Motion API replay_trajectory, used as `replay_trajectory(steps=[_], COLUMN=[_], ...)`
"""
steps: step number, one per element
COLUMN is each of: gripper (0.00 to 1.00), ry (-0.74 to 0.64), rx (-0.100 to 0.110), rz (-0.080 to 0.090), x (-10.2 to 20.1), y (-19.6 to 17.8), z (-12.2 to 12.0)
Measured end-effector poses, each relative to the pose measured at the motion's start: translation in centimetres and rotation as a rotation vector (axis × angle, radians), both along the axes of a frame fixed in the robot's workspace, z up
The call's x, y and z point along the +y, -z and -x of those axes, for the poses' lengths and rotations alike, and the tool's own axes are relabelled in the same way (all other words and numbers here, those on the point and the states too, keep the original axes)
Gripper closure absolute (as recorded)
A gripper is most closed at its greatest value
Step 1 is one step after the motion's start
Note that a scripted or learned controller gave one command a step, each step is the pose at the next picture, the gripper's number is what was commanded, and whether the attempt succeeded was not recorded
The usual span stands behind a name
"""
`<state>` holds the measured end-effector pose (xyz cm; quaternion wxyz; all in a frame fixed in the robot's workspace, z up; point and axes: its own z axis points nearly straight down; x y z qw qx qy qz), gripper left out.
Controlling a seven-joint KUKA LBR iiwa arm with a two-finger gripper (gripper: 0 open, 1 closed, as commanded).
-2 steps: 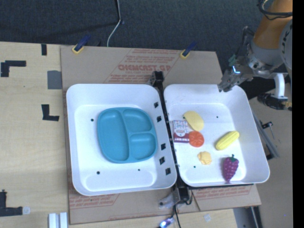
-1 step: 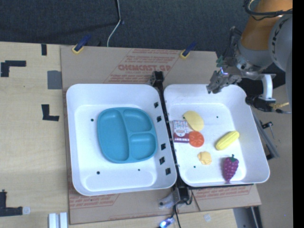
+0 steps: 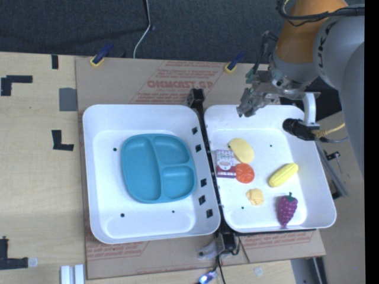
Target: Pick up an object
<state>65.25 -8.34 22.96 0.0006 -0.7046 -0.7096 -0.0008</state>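
The right bin (image 3: 308, 215) holds several toy foods: a pale yellow lemon-like piece (image 3: 241, 150), a red tomato (image 3: 244, 173), a yellow corn cob (image 3: 283, 174), a small orange piece (image 3: 255, 197), a purple grape bunch (image 3: 286, 209) and a small printed packet (image 3: 225, 161). My gripper (image 3: 251, 106) hangs above the bin's back left corner, up and slightly right of the lemon-like piece. Nothing shows between its fingers.
The left bin (image 3: 100, 132) carries a blue divided plate (image 3: 159, 167). Black clips (image 3: 196, 98) join the two bins along the middle. Cardboard lies under both bins, and a cable (image 3: 142, 22) runs across the dark backdrop behind them.
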Motion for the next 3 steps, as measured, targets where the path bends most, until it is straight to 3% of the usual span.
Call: replay_trajectory(steps=[3], gripper=[1.0], ry=[0.0], rx=[0.002], rz=[0.0], x=[17.0], y=[-0.6], z=[1.7])
